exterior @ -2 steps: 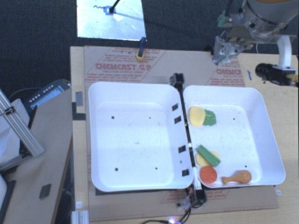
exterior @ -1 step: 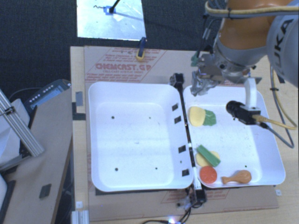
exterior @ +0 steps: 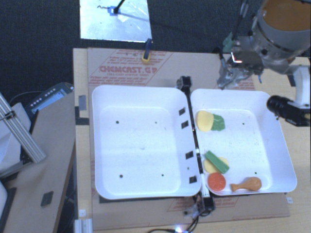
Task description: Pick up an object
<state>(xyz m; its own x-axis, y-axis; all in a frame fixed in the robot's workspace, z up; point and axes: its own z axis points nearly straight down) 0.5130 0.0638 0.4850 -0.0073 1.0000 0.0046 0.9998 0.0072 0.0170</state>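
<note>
The right bin (exterior: 272,144) holds several toy foods. A yellow piece (exterior: 204,121) lies beside a green leafy piece (exterior: 218,123) near the bin's upper left. Lower down, a green stick (exterior: 217,161) rests across a pale yellow piece (exterior: 210,166). A red-orange tomato (exterior: 216,181) and a tan drumstick (exterior: 247,184) lie by the front edge. My gripper (exterior: 227,81) hangs above the back rim of the right bin, apart from all of them, with nothing visible between its fingers.
The left bin (exterior: 102,144) sits next to the right one, with a black clipped divider (exterior: 193,140) between them. A cardboard sheet (exterior: 126,67) lies under both bins. A shiny metal plate (exterior: 114,13) lies at the back.
</note>
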